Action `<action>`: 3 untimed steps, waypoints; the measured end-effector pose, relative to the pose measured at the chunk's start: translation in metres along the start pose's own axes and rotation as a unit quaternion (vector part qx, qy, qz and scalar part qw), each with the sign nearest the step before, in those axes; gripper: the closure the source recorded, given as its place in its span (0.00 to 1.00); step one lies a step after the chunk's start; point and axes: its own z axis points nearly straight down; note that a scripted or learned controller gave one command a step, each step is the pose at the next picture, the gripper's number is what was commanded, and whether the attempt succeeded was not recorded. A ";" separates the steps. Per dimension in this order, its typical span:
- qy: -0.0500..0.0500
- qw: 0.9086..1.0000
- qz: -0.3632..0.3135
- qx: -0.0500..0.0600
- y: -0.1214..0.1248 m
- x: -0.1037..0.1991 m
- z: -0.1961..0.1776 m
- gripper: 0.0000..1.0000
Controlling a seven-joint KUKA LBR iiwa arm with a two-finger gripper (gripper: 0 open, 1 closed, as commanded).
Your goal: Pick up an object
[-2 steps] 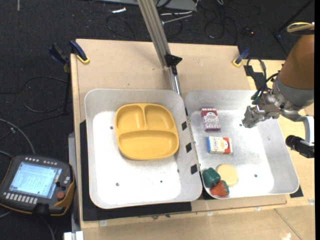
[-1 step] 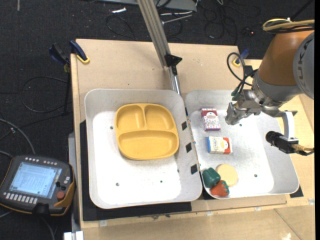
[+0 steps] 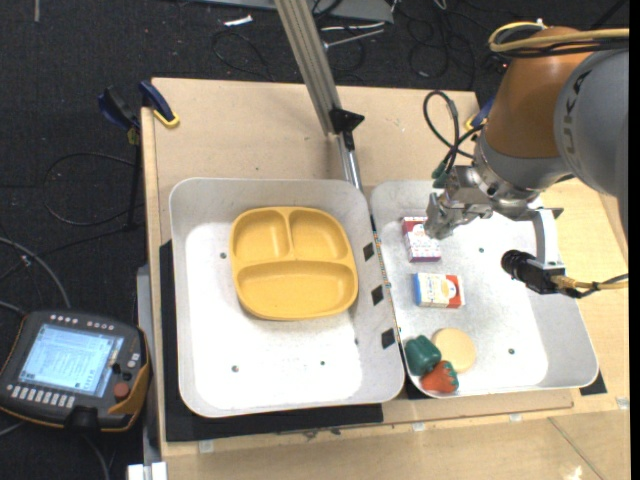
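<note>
Camera view shows a small pink-and-white box (image 3: 421, 240) lying flat in the right bin (image 3: 560, 363), close to that bin's left wall and toward its far side. The gripper (image 3: 440, 223) is seen just above the box's right edge, tilted down toward it; whether it is apart or together cannot be told. Nothing is seen to be held. A blue-and-red carton (image 3: 438, 290) lies just near of the box, so the descent is best kept vertical and centred on the box, clear of the carton and the wall. Further near, a tan disc (image 3: 456, 346) and green-and-red toys (image 3: 430, 364) are grouped. A yellow divided plate (image 3: 294, 263) sits in the left bin (image 3: 200, 368) on the worktop (image 3: 240, 128).
</note>
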 end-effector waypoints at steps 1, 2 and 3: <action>0.000 1.000 -0.001 0.000 0.015 0.059 0.003 1.00; 0.000 1.000 0.000 -0.001 0.040 0.109 -0.012 1.00; 0.000 1.000 0.000 0.000 0.049 0.163 -0.007 1.00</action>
